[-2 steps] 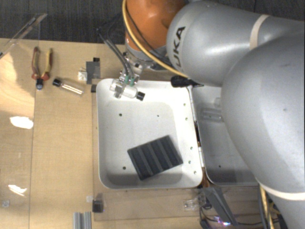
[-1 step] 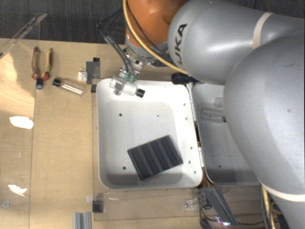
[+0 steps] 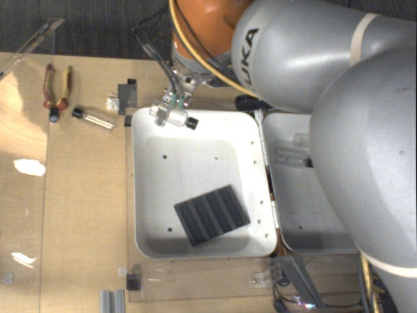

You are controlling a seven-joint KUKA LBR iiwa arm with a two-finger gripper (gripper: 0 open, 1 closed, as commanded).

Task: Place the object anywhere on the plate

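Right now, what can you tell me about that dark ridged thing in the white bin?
The dark ridged block is a flat, charcoal rectangle with raised ribs running along its top. It looks like rubber or plastic. It lies flat on the floor of the left white bin, near the front, turned at a slant to the walls. It touches just the bin floor.

The arm (image 3: pixel 339 77) was built of thick, smooth, rounded grey segments with a satin sheen. One segment bore raised "KUKA" lettering, partly visible. A glossy orange band (image 3: pixel 208 5) sat above the wrist, with a pale ring circling a joint further back. Thin black cables (image 3: pixel 153 44) ran beside the wrist toward a small metal and green fitting (image 3: pixel 172 106).
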